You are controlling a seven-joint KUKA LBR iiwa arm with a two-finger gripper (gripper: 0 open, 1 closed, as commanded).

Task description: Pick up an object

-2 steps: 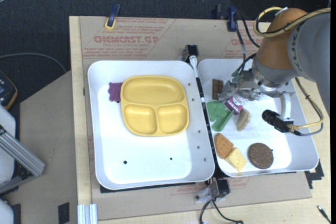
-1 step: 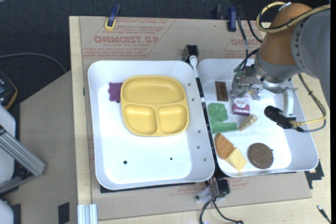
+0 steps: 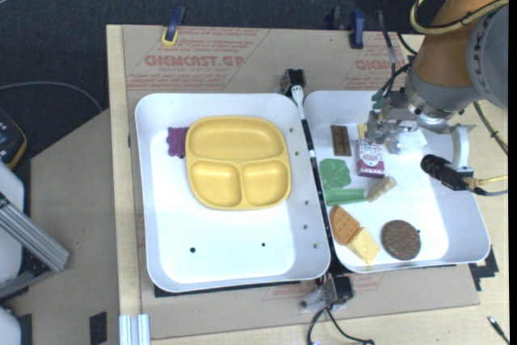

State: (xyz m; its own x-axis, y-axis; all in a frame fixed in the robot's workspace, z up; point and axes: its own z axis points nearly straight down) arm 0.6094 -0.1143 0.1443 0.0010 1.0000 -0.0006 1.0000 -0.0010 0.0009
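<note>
My gripper (image 3: pixel 383 132) hangs over the back middle of the right bin (image 3: pixel 462 248), under the grey and orange arm. Directly in front of it, touching or just below it, stands a small purple, white and red carton (image 3: pixel 371 159); I cannot tell whether it is held. A brown chocolate bar (image 3: pixel 342 140) lies to the gripper's left. Nearer the front lie a green soft piece (image 3: pixel 336 178), a tan stick (image 3: pixel 380 188), a waffle (image 3: pixel 343 223), a yellow cheese wedge (image 3: pixel 364 245) and a round brown cookie (image 3: pixel 401 239).
The left bin (image 3: pixel 234 254) holds a yellow divided plate (image 3: pixel 238 160) with a purple item (image 3: pixel 175 140) at its left side. A black rail (image 3: pixel 311 161) separates the two bins. Blue and yellow clamps sit on the bench's back edge.
</note>
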